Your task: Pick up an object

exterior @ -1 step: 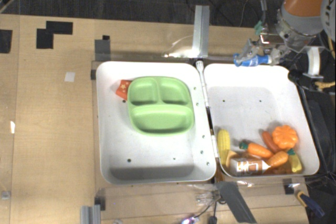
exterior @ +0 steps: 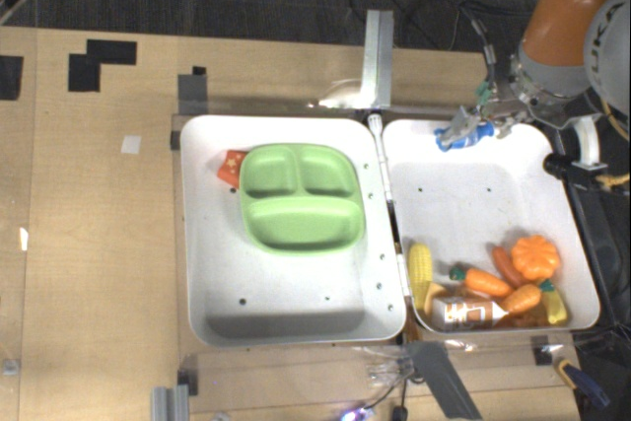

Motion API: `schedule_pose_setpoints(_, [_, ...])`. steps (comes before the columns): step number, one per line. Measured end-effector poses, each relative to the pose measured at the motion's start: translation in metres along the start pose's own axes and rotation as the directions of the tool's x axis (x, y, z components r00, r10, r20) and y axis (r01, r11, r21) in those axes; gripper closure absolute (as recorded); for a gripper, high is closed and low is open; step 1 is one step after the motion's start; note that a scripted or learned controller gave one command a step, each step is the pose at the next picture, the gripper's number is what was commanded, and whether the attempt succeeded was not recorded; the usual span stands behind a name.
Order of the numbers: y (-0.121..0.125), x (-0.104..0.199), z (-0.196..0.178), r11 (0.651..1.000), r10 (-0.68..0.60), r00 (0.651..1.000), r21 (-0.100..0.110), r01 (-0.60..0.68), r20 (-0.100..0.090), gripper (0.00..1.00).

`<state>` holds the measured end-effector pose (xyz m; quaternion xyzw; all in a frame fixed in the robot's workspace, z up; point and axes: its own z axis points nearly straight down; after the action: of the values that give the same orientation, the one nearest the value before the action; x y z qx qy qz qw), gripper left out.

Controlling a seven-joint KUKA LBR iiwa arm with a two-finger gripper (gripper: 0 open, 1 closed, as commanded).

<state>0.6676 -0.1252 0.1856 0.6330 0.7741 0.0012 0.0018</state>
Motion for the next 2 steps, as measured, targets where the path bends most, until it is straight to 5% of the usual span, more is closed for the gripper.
schedule_pose_setpoints(1, [0.002, -0.006, 0.097, 1.000, 0.011, 1.000, -0.002, -0.011, 0.001, 0.00])
schedule_pose_setpoints(2, [0.004, -0.005, 0.084, 1.000, 0.008, 1.000, -0.009, -0.008, 0.003, 1.00])
